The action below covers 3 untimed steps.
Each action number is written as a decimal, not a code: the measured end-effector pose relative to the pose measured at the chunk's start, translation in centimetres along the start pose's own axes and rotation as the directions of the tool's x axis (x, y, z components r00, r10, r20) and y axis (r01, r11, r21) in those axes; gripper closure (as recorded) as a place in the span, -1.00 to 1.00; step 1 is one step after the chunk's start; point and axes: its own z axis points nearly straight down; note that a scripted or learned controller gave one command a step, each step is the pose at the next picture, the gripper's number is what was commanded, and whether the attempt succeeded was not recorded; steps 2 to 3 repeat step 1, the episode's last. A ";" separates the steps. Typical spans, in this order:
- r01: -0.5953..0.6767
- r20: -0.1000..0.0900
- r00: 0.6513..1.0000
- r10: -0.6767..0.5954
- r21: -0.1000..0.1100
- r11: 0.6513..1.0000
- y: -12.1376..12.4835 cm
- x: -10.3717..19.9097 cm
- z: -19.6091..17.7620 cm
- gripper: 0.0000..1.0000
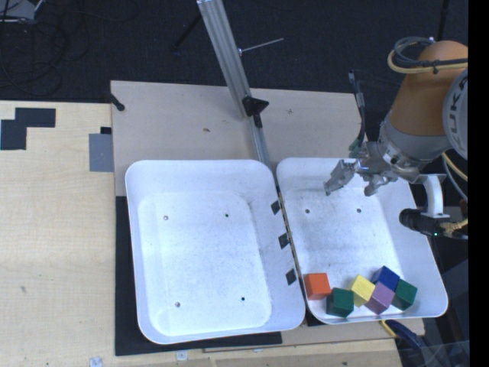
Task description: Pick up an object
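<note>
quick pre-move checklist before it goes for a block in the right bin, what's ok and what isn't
1. tool carries nothing: ok, fingers spread with bare bin floor between them.
2. Targets present: ok, orange block, two green blocks, yellow block, purple block and blue block sit in the right bin.
3. Tool over a target: not ok, it hangs over the bin's far end; blocks cluster at the near edge.
4. Easy single pick: orange block stands slightly apart, ok; the others crowd together, not ok.
5. Tool height above the floor: cannot tell.

Six coloured blocks (363, 290) cluster at right bin's (336, 212) near edge.
</note>
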 end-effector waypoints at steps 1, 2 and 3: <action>-0.006 0.001 1.000 0.006 0.009 1.000 -2.9 -7.2 8.2 -1.00; -0.006 0.001 1.000 0.006 0.009 1.000 -2.9 -7.2 8.2 -1.00; -0.006 0.001 1.000 0.006 0.009 1.000 -2.9 -7.2 8.2 -1.00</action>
